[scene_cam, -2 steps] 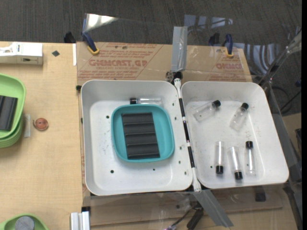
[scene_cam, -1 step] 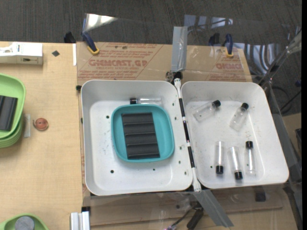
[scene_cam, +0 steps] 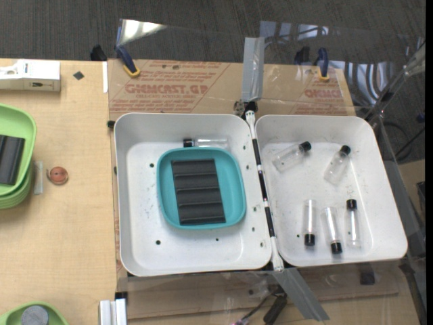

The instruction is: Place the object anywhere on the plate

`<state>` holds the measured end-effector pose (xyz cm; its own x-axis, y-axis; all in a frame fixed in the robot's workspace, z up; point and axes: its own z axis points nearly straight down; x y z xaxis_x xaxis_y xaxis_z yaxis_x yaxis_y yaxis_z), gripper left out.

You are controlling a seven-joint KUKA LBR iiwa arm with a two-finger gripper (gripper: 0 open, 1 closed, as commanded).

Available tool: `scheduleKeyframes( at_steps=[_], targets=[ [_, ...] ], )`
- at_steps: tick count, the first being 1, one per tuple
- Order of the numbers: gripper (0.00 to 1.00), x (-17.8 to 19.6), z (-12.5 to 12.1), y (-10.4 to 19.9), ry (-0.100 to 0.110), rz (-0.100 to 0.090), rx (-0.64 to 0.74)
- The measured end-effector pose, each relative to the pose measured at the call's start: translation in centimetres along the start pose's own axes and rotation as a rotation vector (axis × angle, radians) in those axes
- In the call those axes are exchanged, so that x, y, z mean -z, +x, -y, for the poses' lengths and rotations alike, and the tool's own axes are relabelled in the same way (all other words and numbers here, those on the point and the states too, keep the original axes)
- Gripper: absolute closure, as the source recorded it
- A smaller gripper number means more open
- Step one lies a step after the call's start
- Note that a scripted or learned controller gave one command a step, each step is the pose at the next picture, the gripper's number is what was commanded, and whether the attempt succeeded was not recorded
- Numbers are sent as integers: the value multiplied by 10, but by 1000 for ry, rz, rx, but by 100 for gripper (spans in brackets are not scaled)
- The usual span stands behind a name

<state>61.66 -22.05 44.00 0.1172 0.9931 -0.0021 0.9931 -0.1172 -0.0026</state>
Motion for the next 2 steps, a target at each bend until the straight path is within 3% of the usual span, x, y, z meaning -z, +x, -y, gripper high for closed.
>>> scheduleKeyframes(
  at_steps=[2],
  targets=[
    [0, 0, 0, 0, 0, 0, 0]
  ],
)
